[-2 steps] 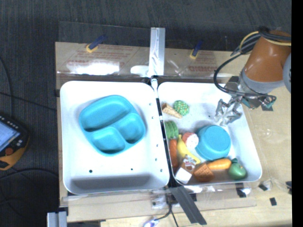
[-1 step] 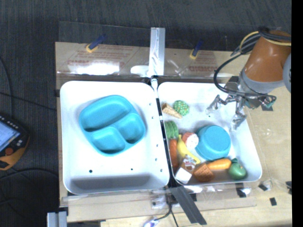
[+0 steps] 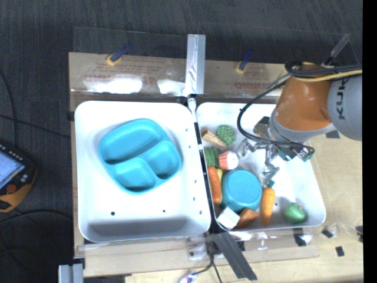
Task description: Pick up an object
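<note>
One gripper (image 3: 270,171) hangs over the right bin (image 3: 312,175), under the orange band of the arm (image 3: 303,102) that reaches in from the right. Its metal tip points down just above the top of an orange carrot (image 3: 267,203), but whether it is spread or closed cannot be told from this angle, and nothing is seen held in it.

Just left of the carrot stands a round blue cup (image 3: 241,190), and at the cup's lower edge a second, darker carrot piece (image 3: 248,217) lies beside a white block (image 3: 228,218). A green round vegetable (image 3: 295,213) rests near the bin's lower right corner, apart from the carrot.

Further left, a pink and white piece (image 3: 227,160) sits just above the cup. A long orange carrot (image 3: 214,184) lies along the bin's left wall, with a dark green piece (image 3: 210,157) above it. Near the top of the heap are a green leafy item (image 3: 225,134) and a tan wedge (image 3: 212,138) touching it.

Across the divider, the left bin (image 3: 88,217) holds a blue divided plate (image 3: 140,154), tilted, with three compartments. Both bins sit on a pale bench (image 3: 347,175).
</note>
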You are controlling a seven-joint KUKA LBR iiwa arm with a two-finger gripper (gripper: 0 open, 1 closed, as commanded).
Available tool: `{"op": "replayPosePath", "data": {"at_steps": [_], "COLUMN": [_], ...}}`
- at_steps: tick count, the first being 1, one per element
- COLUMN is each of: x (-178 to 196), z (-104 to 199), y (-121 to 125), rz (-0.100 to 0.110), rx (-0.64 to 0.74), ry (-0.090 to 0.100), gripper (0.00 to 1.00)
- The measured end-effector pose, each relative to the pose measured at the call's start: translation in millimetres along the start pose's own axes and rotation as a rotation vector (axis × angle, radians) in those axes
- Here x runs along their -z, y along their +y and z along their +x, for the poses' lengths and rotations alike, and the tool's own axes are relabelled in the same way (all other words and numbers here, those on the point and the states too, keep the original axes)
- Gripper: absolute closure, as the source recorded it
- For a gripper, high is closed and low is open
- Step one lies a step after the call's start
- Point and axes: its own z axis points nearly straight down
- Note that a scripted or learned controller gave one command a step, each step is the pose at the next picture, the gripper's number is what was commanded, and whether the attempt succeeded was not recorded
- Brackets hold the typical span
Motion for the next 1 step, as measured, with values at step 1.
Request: {"op": "replayPosePath", "data": {"at_steps": [1], "x": [-0.3], "z": [54.5], "y": [7.4], "rz": [0.006], "rx": [0.004], "ry": [-0.006], "gripper": [0.00]}}
